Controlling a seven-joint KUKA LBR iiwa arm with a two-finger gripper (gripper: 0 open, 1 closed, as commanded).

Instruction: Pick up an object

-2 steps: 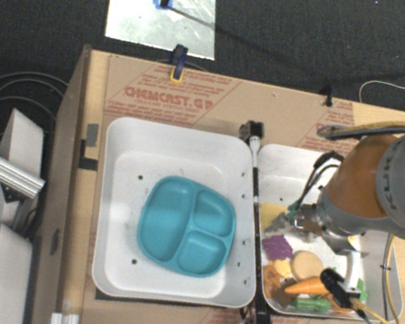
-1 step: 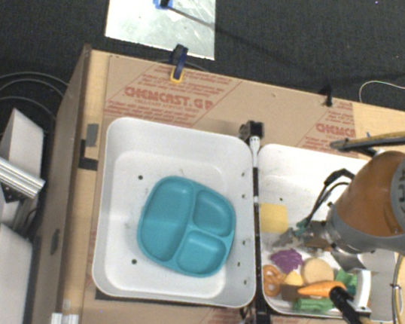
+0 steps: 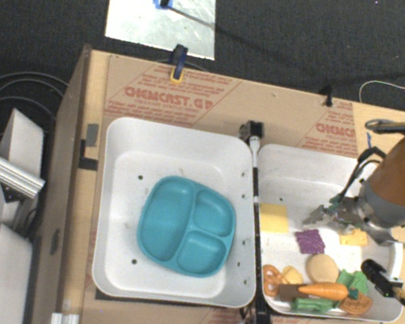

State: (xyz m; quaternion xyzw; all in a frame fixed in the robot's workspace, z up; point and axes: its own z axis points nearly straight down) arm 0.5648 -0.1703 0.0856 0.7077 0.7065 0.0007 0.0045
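Toy food crowds the near corner of the right bin (image 3: 293,168): an orange carrot (image 3: 323,290) lies with its long axis left to right, thick end towards the bin's right wall, across a green piece (image 3: 313,305) that runs the same way just below it. Touching the carrot's left end is a brown pretzel (image 3: 273,279), with a small yellowish lump (image 3: 293,274) just above. A beige egg-like piece (image 3: 322,268) sits just behind the carrot, and a green leafy piece (image 3: 356,282) is beside it on the right. Further back lies a purple piece (image 3: 310,240), tilted, and left of it a pale yellow block (image 3: 273,218) near the divider between the bins. A smaller yellow piece (image 3: 355,237) lies to the right of the purple one.

Grey arm with an orange band comes in from the right, and its pincer (image 3: 329,213) hangs low over the right bin, just behind the purple piece; whether its fingers are apart or together cannot be told, and nothing shows between them.

Left bin (image 3: 119,182) on the worktop (image 3: 160,90) holds a teal divided plate (image 3: 186,226), lying flat
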